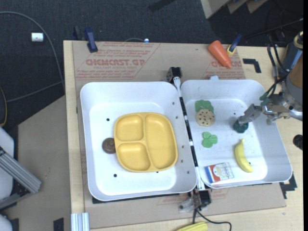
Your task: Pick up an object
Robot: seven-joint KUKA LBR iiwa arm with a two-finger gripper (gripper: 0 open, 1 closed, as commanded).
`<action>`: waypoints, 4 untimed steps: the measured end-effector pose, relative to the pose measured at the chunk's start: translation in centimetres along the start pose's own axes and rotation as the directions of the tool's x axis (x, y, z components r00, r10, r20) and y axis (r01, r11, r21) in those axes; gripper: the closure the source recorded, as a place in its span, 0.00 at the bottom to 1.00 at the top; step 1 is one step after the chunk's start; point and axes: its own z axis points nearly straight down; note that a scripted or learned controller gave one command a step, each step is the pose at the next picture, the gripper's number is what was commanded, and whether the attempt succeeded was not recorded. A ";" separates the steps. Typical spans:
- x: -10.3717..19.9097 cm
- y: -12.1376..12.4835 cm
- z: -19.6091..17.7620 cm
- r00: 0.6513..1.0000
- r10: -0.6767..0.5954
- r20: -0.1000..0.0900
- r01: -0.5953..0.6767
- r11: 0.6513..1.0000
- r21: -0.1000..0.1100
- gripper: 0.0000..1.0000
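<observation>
Over the right-hand bin [274, 129], at its right side, the end effector [245, 121] is seen low above the white floor, reached in from the right edge of the view. The arm [292, 78] is seen coming down steeply from the upper right, and its metal wrist is bent so that the tool points leftward and down into the bin. Whether the end effector is released or clenched cannot be told, since its tip is small and dark against a dark teal object [240, 126]. That teal object lies directly under or at the tip; contact cannot be confirmed, and nothing is clearly seen to be grasped.

Just below the end effector and slightly to its right, a yellow banana [243, 157] lies on the bin floor, apart from the tip. To the left of the end effector a round spotted cookie [205, 117] rests against a green leafy piece [204, 105], and a second small green piece [209, 139] lies lower left of it. Farther below, near the bin's front rim, a small white carton [220, 172] is lying flat.

Well to the left of the end effector, across the divide between the bins, a yellow divided plate [144, 141] sits in the left bin [91, 105], with a brown round item [109, 145] touching its left edge. Above the end effector, on the table [72, 129] beyond the bin, an orange carrot-like object [220, 54] is lying.
</observation>
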 end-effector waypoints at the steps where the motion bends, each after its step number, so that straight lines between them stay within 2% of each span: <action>1: -1.7 -3.6 12.5 1.000 0.001 0.000 -0.001 1.000 -0.001 0.00; 2: -1.7 -3.6 11.5 1.000 0.001 0.001 -0.001 1.000 -0.003 1.00; 3: 5.3 2.7 10.7 1.000 -0.002 -0.001 0.002 1.000 -0.001 1.00; 4: 12.9 5.5 2.4 1.000 -0.002 -0.001 0.002 1.000 -0.002 1.00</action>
